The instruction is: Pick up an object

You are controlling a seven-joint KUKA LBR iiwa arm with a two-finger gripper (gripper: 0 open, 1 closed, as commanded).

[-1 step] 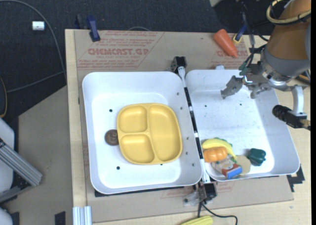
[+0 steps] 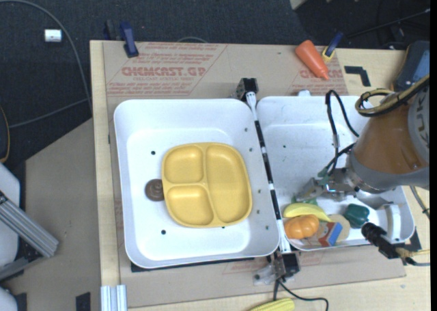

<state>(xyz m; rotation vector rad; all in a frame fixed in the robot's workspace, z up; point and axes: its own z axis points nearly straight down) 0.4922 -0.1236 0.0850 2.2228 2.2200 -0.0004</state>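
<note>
My gripper (image 2: 316, 191) reaches down into the right bin (image 2: 293, 132), near its front half, with the grey arm and orange band (image 2: 386, 142) coming in from the right. Just below the gripper lies a yellow banana-like piece (image 2: 302, 210). In front of that sits an orange ball (image 2: 300, 227), with a blue and red item (image 2: 334, 234) beside it and a dark green piece (image 2: 356, 214) to the right. The gripper tip hangs right above the yellow piece; I cannot tell whether they touch.
The left bin (image 2: 136, 132) holds a yellow three-part plate (image 2: 205, 185) with a brown disc (image 2: 154, 190) at its left side. An orange carrot-like object (image 2: 312, 61) and a blue clamp (image 2: 128, 39) lie on the bench behind the bins. A black cable (image 2: 336, 122) loops over the right bin.
</note>
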